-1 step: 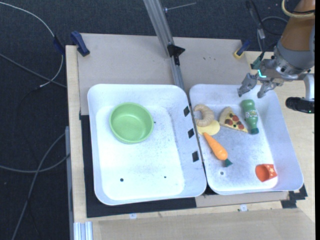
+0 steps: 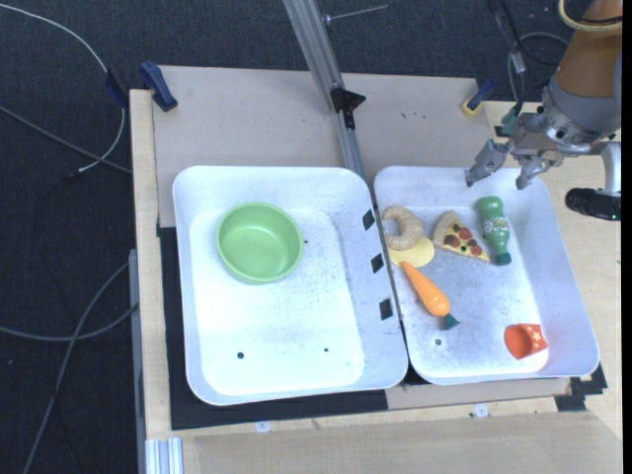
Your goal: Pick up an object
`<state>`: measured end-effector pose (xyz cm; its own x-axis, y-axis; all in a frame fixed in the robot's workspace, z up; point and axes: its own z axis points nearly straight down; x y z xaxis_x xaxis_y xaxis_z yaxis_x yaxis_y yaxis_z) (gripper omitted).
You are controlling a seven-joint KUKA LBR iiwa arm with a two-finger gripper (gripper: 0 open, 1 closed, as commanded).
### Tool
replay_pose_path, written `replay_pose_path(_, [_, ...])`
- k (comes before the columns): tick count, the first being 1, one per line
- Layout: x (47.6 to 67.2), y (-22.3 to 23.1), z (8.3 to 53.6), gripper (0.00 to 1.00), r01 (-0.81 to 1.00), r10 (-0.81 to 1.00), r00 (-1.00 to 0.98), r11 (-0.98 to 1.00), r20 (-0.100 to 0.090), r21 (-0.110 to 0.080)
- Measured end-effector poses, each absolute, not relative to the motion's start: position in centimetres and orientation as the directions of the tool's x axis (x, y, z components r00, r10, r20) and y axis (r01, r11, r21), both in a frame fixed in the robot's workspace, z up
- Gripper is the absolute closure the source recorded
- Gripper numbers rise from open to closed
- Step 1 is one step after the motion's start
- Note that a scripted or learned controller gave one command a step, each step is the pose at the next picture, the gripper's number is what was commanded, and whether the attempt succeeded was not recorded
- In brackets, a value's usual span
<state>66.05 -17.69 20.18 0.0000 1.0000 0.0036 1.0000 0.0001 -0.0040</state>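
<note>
- Camera view looks down on a pale wooden worktop (image 2: 247, 117) carrying two shallow white plastic bins with rounded corners, set side by side.
- Left bin (image 2: 286, 363) has a speckled, matte floor; a round, smooth light-green bowl (image 2: 259, 242) sits in its far-left part.
- Right bin (image 2: 563, 294) holds several toy foods.
- A ring-shaped tan bagel (image 2: 402, 227) lies near the bin's left wall, touching a pale yellow rounded piece (image 2: 416, 255) just nearer.
- A tapered orange carrot with a small green tip (image 2: 428, 290) lies slantwise, just near of the yellow piece.
- A triangular pizza slice (image 2: 460, 237) with red spots lies between the bagel and a glossy green bottle (image 2: 493, 228), which lies on its side toward the far right of the bin.
- A small orange cup-like piece (image 2: 524, 340) rests at the near-right corner, well apart from the rest.
- The pincer (image 2: 507, 168) hangs over the far edge of the right bin, its two dark metal fingers (image 2: 484, 164) spread apart with nothing between them, just far of the green bottle.
- A slanted aluminium bar (image 2: 316, 38) crosses the far side of the worktop.
</note>
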Motion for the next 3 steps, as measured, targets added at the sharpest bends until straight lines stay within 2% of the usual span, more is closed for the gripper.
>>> replay_pose_path(1, [65.1,-17.1,15.0,0.0,1.0,1.0,0.0,0.0,0.004,-0.012])
replay_pose_path(2, [65.0,-17.0,9.7,0.0,1.0,1.0,-0.001,0.001,0.004,-0.012])
replay_pose_path(3, [65.2,-17.0,11.5,1.0,1.0,1.0,-0.001,0.001,0.003,-0.003])
